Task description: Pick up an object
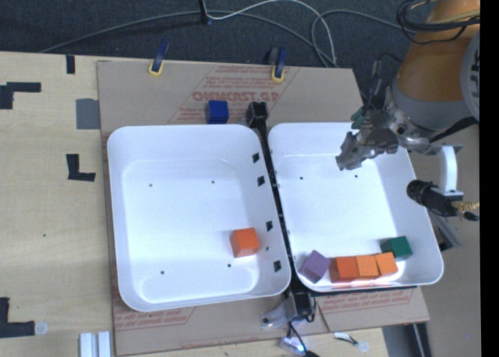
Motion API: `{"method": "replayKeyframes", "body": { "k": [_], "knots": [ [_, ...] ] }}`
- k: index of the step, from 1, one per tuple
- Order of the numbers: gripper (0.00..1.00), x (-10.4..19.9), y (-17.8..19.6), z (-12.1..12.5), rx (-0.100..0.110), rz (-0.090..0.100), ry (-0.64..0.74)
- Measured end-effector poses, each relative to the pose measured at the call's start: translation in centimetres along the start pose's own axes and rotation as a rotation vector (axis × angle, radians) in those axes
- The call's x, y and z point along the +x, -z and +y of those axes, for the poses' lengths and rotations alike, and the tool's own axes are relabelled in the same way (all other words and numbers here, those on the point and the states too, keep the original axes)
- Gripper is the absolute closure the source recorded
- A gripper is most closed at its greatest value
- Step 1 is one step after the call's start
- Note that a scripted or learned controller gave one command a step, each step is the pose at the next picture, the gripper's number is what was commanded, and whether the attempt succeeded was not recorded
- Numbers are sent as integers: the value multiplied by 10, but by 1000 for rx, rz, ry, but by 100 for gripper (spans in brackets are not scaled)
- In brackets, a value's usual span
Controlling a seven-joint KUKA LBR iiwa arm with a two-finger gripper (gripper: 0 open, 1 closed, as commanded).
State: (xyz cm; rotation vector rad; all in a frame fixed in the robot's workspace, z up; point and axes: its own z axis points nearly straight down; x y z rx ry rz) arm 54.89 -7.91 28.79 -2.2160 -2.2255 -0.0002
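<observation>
Where the right bin (355, 199) meets its near wall, four blocks lie in a row along the front edge: a purple block (314, 266) at the left end, just beside the divider, then a dark orange block (344, 269) touching a lighter orange block (366, 266), then a further orange block (386, 263), with a green block (398, 248) just behind the right end of the row. One more orange block (245, 242) rests alone in the left bin (156, 207), toward its near right corner, well apart from the others. A blue block (217, 111) sits outside both bins on the cardboard sheet (234, 90), just behind the far rim of the left bin. The gripper (350, 157) hangs over the far part of the right bin, well apart from the row of blocks at the near wall, and no block lies between its fingers; whether the fingers are open or closed cannot be told from this angle. The grey arm, with its orange band (437, 44), enters from the right above the gripper. A black clip strip (269, 192) joins the two bins along their shared edge. Two clamps with yellow jaws (158, 59) hold the cardboard sheet at its far edge on the counter (47, 192), and cables (257, 8) trail across the dark floor beyond it.
</observation>
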Motion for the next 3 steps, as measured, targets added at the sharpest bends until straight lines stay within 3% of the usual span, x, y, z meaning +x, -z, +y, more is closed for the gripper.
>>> {"method": "replayKeyframes", "body": {
  "k": [3],
  "knots": [
    [100, 141, -53, 58, 2, -1, -1]
  ]
}}
